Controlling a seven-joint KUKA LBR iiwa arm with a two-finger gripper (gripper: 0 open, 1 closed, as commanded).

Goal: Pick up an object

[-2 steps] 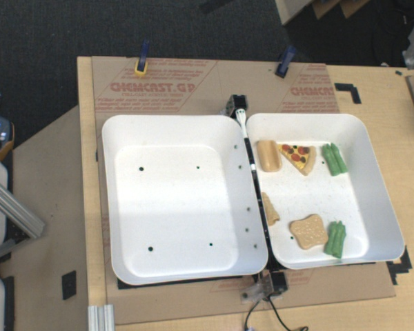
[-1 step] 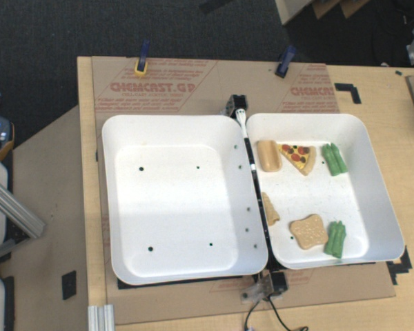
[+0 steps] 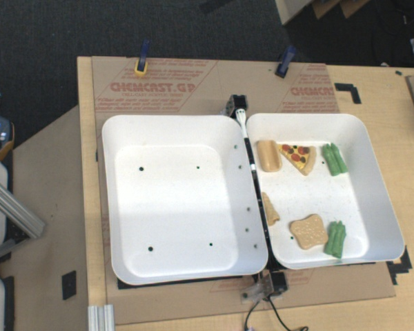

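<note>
- The right bin (image 3: 385, 205) is a shallow white tray, and all the small toy foods lie in it.
- At its far side three things lie in a row: a bread roll (image 3: 268, 155) on the left just beside the bin's left wall, a pizza slice (image 3: 298, 156) in the middle, close to the roll, and a green vegetable (image 3: 334, 159) on the right, a little apart.
- A small tan piece (image 3: 270, 209) lies against the left wall, about halfway between far and near.
- At the near side a slice of toast (image 3: 308, 231) lies flat, and a second green vegetable (image 3: 336, 238) lies just beside it on the right, maybe touching it.
- The left bin (image 3: 107, 185) is the same kind of white tray; its floor shows four small dark dots.
- The two bins stand side by side, and a dark strip (image 3: 251, 174) runs between them.
- Both bins rest on a cardboard sheet (image 3: 159, 87) with red printing.
- A yellow and blue clamp (image 3: 142, 61) and a blue clamp (image 3: 286, 61) hold the far edge of the sheet.
</note>
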